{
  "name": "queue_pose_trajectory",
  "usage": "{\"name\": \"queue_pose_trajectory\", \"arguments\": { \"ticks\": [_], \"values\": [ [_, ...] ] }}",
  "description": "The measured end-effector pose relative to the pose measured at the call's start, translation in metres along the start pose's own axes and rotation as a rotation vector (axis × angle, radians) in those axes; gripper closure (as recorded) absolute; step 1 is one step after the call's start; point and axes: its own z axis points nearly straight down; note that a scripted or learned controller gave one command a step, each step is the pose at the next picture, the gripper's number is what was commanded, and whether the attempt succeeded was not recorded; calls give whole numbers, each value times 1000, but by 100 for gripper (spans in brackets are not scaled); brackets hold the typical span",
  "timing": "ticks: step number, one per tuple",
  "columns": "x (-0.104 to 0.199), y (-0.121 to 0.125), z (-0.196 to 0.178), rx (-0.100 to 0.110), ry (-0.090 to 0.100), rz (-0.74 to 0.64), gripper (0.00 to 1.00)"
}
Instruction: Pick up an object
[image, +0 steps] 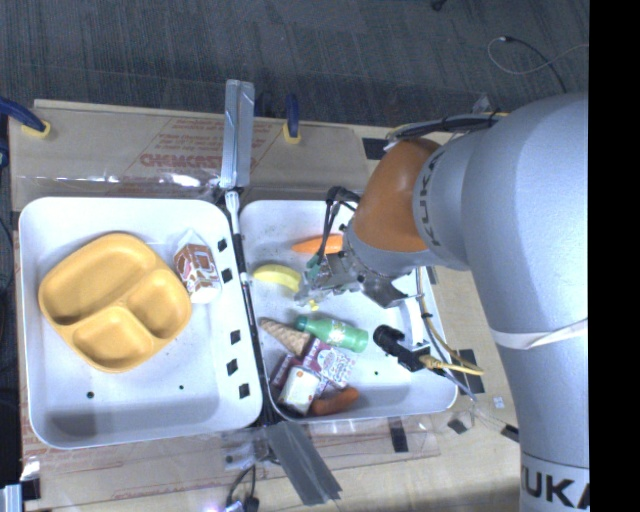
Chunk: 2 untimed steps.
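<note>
My gripper hangs low over the middle of the right bin, just right of a yellow lemon-like fruit. An orange carrot pokes out from behind the wrist. Directly below the gripper lies a green bottle on its side. Beside it are an ice-cream cone, a printed purple-and-white packet and a reddish sausage near the front wall. Nothing shows as held.
In the left bin, a yellow divided plate lies with a small brown-and-white packet at its right. The grey arm covers the right bin's right side. A cardboard sheet lies behind both bins.
</note>
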Motion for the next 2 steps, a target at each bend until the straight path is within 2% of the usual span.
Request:
{"name": "queue_pose_trajectory", "arguments": {
  "ticks": [1,2],
  "values": [
    [21,41,-91,-1,1,-148,100],
    [23,82,-90,1,1,-108,100]
  ]
}}
